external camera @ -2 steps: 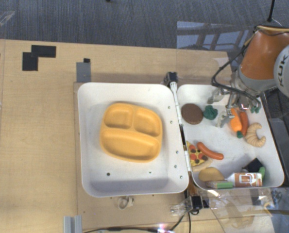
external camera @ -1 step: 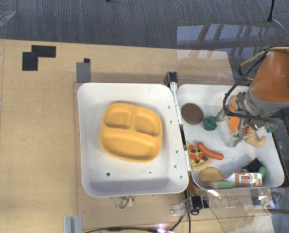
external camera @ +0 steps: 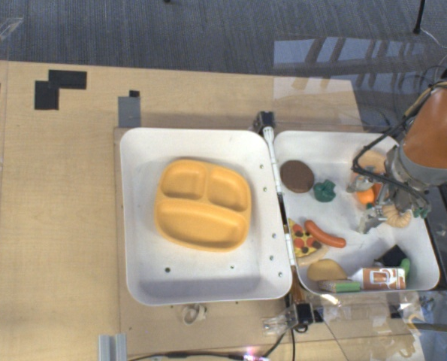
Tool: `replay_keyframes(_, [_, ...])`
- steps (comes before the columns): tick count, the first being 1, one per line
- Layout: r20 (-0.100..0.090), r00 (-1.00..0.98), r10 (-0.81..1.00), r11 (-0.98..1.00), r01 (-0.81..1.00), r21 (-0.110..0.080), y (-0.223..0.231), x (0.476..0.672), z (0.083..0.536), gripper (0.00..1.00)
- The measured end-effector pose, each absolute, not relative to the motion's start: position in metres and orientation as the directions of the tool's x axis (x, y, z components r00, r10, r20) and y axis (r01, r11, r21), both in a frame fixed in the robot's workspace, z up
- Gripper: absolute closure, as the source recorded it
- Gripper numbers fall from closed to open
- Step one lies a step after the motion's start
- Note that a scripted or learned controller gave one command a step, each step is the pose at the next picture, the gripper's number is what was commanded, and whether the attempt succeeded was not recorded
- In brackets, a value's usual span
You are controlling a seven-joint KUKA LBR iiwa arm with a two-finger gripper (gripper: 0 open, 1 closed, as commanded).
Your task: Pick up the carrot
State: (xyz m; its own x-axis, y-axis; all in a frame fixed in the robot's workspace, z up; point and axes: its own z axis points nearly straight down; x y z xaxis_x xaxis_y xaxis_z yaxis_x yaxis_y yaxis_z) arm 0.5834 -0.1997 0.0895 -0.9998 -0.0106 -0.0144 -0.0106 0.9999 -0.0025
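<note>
Arm down in your right bin, with the carrot at its tool end.

From your left: the pale wooden bench point(external camera: 58, 224) carries the left shallow white bin point(external camera: 144, 277), which holds a yellow three-compartment plastic plate point(external camera: 203, 204). The right shallow white bin point(external camera: 336, 153) holds a round brown disc point(external camera: 297, 175) near its far-left corner, a small green toy vegetable point(external camera: 326, 191) just right of it, a pizza slice toy point(external camera: 302, 241) against the left wall, a red sausage point(external camera: 325, 234) beside that, a tan potato-like piece point(external camera: 326, 269) and a white bottle with an orange label point(external camera: 377, 278) lying along the near wall. Further right, the small orange carrot point(external camera: 366, 195) sits at the gripper point(external camera: 377, 205), touching or just beside it; you cannot tell whether the fingers are closed on it or open.
</note>
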Motion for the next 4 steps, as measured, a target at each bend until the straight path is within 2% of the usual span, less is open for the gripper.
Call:
replay_keyframes(1, [0.000, -0.977, 0.213, 0.977, 0.213, -0.001, -0.206, 0.663, 0.088, 0.00])
replay_keyframes(2, [-0.009, -0.985, 0.174, 0.985, 0.174, 0.003, -0.146, 0.611, 0.089, 0.00])
replay_keyframes(3, [-0.015, -0.959, 0.285, 0.959, 0.285, 0.001, -0.204, 0.586, 0.089, 0.00])
replay_keyframes(4, [-0.016, -0.943, 0.333, 0.943, 0.333, 0.003, -0.177, 0.564, 0.090, 0.00])
